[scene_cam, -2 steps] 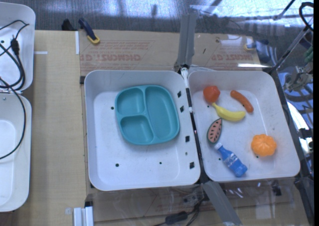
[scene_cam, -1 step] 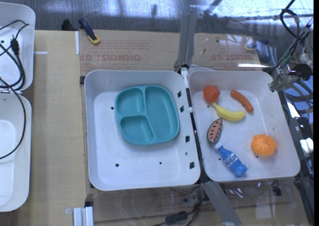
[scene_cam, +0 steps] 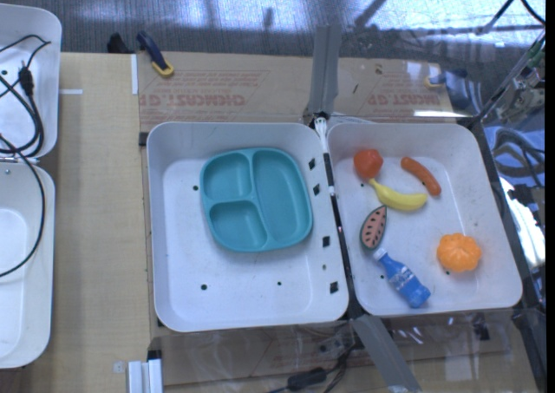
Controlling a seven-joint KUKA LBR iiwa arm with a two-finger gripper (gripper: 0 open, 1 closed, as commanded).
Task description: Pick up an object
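The right bin [scene_cam: 486, 291] holds several toy items. A small red-orange tomato [scene_cam: 368, 161] lies at its upper left, with a yellow banana [scene_cam: 400, 197] just below it. An orange sausage-shaped piece [scene_cam: 421, 174] lies to the banana's right. A watermelon slice [scene_cam: 374, 226] rests near the bin's left wall. A blue bottle [scene_cam: 403, 279] lies on its side at the front. An orange pumpkin-like fruit [scene_cam: 458, 252] sits toward the right. The left bin [scene_cam: 173, 287] carries a teal divided plate [scene_cam: 257, 198].
A brown cardboard sheet [scene_cam: 234, 92] lies behind the bins, with a blue and yellow clamp [scene_cam: 154, 53] on its left end. White tubs with black cables [scene_cam: 22, 122] stand at the far left. Cables and hardware crowd the right edge [scene_cam: 529, 148].
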